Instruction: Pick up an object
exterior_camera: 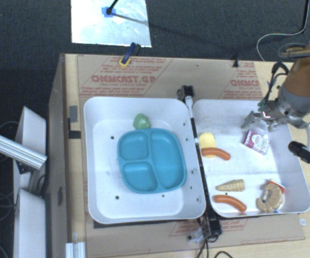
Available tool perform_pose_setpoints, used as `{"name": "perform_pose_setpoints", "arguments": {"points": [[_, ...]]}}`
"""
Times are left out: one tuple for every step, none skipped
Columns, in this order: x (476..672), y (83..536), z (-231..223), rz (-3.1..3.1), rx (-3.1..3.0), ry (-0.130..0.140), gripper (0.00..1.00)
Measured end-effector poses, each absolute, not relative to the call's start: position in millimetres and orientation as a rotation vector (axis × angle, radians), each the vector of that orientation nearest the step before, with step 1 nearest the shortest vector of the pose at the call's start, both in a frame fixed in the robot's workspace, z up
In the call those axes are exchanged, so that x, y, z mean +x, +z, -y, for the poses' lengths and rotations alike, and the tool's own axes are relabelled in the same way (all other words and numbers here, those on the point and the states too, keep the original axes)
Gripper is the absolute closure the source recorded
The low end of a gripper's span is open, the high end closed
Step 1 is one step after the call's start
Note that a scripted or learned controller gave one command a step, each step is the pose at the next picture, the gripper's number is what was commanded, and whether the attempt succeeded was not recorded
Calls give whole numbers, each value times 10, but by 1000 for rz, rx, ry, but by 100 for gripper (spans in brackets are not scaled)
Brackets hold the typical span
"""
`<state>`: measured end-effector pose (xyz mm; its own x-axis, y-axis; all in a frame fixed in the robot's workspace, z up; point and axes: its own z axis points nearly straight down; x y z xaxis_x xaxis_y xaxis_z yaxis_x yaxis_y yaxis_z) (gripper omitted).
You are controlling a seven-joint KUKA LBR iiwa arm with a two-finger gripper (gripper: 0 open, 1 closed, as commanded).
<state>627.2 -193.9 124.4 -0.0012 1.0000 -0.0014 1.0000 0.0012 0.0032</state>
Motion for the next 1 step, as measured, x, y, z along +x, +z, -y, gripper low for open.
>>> {"name": "perform_pose_setpoints", "arguments": {"points": [[6202, 1154, 1737, -2225, 2216, 2, 0]]}}
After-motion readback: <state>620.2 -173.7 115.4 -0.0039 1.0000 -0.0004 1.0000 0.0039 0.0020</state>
